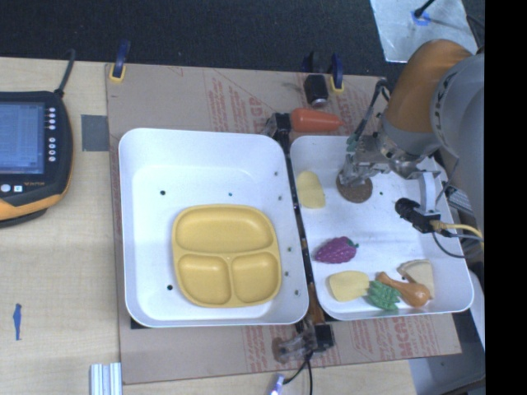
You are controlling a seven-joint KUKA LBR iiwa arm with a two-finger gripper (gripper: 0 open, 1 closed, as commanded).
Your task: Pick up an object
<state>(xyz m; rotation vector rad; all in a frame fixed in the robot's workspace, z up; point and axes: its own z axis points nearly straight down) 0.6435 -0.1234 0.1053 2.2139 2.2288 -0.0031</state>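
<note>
Squarely beneath the gripper [356, 177], at the far end of the right-hand bin [458, 306]: a brown round disc [356, 192], by the look of it the piece singled out for the pick. Hangs upright over it from the grey arm with the orange band [428, 81], tip down at the disc's far edge. Cannot tell from this slant whether spread, pressed together or pinching, nor whether touching the disc or merely just above it. No sideways offset to speak of, so probably a matter of height alone: straight down to close, or straight up if already gripped. No long axis to line up with on a round piece, hence little call for turning the wrist. Just beside the gripper toward the view's left, a pale yellow piece [310, 190] near the bin's dividing wall, close enough to be nudged by a stray descent. Well apart on the near side of the gripper: a purple grape bunch [335, 250], then a yellow slab [348, 285], a green piece [381, 297], a drumstick [405, 288] and a bread slice [418, 270] along the near wall. Beyond the gripper, outside the bin's far rim, an orange carrot [314, 121]. Farther left, in the other bin [144, 220], a yellow divided tray [226, 254], no part of this reach.
</note>
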